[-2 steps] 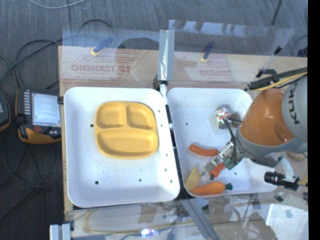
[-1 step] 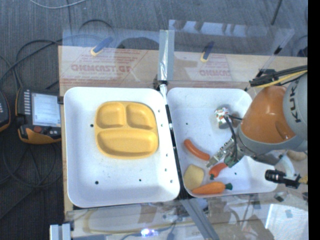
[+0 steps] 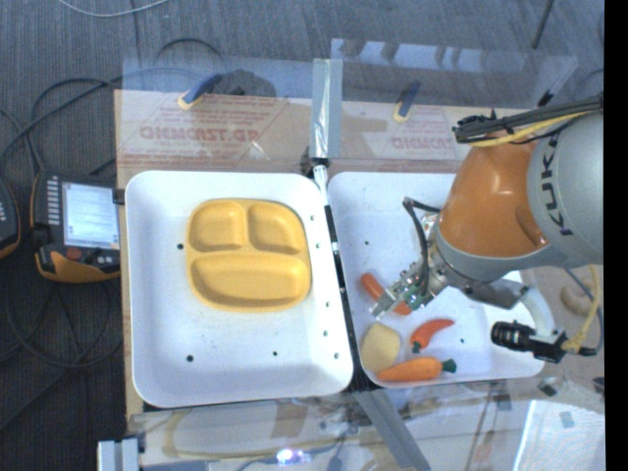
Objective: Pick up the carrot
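My gripper hangs low in the right bin. The carrot lies near its front wall. I cannot tell my jaws' state.

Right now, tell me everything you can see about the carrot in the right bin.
The carrot is a small toy-like piece, smooth and plastic-looking, with an orange tapered body and a dark green stub at its right end. It lies flat on its side, roughly level across the view, near the front edge of the right bin. Its pointed tip sits close to a pale yellow rounded piece; whether they touch is unclear. A chili-like orange-red piece lies just behind it. The pincer is further back, not on the carrot.
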`<state>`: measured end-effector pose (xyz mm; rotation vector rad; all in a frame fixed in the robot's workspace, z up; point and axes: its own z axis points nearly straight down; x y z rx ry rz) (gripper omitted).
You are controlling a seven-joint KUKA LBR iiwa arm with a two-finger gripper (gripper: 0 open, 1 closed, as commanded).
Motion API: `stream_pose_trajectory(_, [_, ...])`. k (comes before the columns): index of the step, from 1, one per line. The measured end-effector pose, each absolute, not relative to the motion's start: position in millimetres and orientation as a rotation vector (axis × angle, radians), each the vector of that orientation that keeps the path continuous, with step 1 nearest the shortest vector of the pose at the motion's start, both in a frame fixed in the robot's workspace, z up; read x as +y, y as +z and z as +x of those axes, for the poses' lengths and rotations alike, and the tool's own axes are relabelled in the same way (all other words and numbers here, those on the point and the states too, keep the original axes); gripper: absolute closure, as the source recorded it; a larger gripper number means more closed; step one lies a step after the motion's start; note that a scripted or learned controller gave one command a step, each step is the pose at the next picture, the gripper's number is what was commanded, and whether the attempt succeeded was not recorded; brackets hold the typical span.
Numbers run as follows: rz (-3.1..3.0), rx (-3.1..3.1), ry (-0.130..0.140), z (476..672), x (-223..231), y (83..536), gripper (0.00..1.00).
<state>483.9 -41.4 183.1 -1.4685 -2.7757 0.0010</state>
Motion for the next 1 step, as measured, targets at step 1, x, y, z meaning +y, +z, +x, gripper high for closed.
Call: stream_pose_trajectory(1, [-0.733, -3.055, -0.001, 484.4, -1.2, 183.5, 1.0])
